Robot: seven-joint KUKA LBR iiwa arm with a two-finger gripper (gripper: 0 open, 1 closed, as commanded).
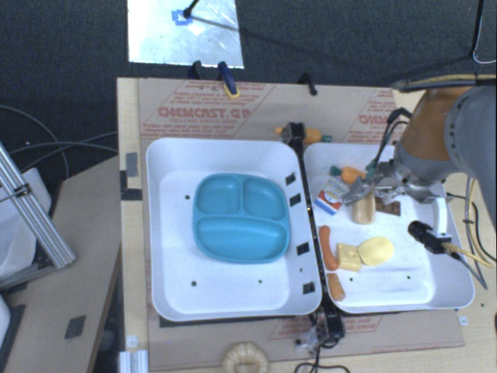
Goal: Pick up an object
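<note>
My gripper (359, 193) hangs over the upper middle of the right bin (446, 286), with the arm coming in from the right. Directly below its tip stands a tan, bread-like piece (363, 211); whether they touch is unclear. An orange piece (351, 174) lies just above-left of the gripper. A small red, white and blue box (328, 202) lies to its left. Lower in the bin are a yellow lemon (377, 249), a pale yellow wedge (349, 257), an orange sausage shape (328, 247) and a small brown piece (335, 286).
The left bin (167, 286) holds a blue divided plate (241, 217). A dark brown piece (388, 206) lies right of the tan piece. The raised divider (307, 224) runs between the bins. A pale ring (247, 359) lies on the board in front.
</note>
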